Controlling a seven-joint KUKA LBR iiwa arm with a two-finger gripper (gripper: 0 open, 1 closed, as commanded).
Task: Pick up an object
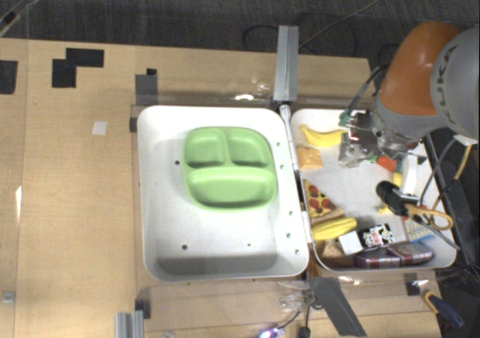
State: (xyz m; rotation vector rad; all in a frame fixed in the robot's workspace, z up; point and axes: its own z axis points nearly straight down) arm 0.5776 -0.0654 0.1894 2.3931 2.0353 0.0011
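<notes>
Over in the right bin (330, 115), small things lie scattered: a banana (321, 135) near the top left corner, a pizza slice (319, 201) lower down, a purple packet (394, 256) along the bottom wall. Above the upper middle hangs the claw (355, 148), though whether it's open or closed I cannot tell. Beside it, the left bin (161, 239) holds a green divided plate (228, 166), both on the wooden counter (67, 201).

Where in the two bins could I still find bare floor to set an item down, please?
The left bin has bare floor all round the green divided plate, widest along its near wall. In the right bin a bare patch lies mid-floor, between the pizza slice and the hand. Its near edge is crowded with packets, and the banana fills the far corner.
</notes>
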